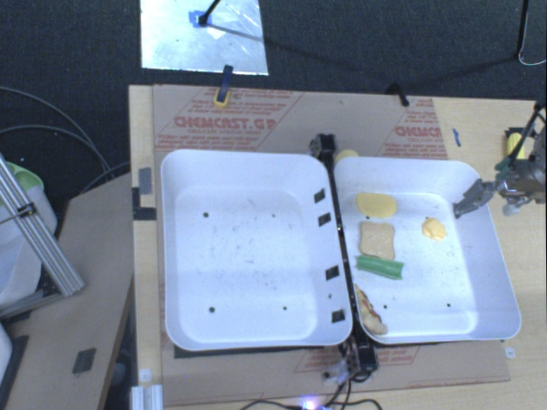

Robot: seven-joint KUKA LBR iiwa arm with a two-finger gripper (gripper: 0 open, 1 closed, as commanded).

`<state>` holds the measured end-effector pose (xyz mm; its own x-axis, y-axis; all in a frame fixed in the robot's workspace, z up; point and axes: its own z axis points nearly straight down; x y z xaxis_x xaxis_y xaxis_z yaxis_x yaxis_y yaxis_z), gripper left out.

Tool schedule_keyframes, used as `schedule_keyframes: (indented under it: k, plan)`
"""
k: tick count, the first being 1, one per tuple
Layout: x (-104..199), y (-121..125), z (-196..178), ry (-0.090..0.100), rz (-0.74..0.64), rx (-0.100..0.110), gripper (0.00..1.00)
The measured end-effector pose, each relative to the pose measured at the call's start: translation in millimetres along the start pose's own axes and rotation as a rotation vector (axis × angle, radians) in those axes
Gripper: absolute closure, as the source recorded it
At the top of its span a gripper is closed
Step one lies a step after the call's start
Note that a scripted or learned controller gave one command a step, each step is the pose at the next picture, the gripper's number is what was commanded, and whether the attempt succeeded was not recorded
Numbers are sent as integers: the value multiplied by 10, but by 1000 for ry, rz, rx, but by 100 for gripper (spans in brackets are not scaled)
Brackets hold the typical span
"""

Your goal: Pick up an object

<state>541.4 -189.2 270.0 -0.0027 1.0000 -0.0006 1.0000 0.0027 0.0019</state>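
The gripper is hanging over the right bin's right rim, carrying nothing; whether it is open, I cannot tell. The nearest object, a small yellow lump, is lying just inside that rim, so a descent risks clipping the wall or nudging it away

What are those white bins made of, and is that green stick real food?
The bins look like thin moulded plastic: smooth, rounded corners, a slight sheen. The green stick looks like a toy vegetable, probably plastic or rubber, given its even, saturated colour; the view is too coarse to be sure.
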Motion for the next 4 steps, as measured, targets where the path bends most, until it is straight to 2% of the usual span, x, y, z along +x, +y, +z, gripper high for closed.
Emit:
schedule_keyframes:
  k: [1, 2, 3, 4]
  plan:
    - [-140, -334, 1415, 4, 4, 15, 0]
    - [-162, 195, 1880, 0, -3, 0, 0]
    - [-48, 934, 1661, -2, -6, -9, 0]
    - [143, 1292, 1853, 1, -4, -3, 0]
